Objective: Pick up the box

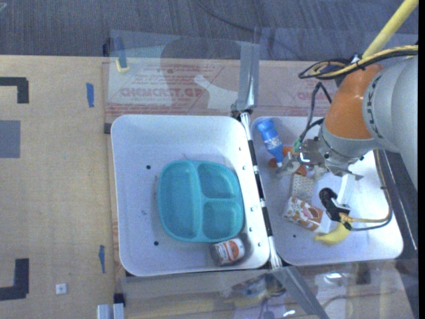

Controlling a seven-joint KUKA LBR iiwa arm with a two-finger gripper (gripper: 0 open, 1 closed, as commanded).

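Note:
The box (pixel 303 206) is a small flat carton, white with red and brown print. It lies in the right bin (pixel 378 244), tilted, near the bin's middle. My gripper (pixel 303 167) hangs from the grey arm with the orange band, right over the box's far end. From this height I cannot tell whether it touches the box. The wrist hides the bin floor behind it.
A blue bottle (pixel 269 138) lies at the right bin's far left, close to the gripper. A yellow banana (pixel 333 235) lies near the box's front right. The left bin (pixel 133 145) holds a teal divided plate (pixel 200 200) and a can (pixel 229 251) at its front edge.

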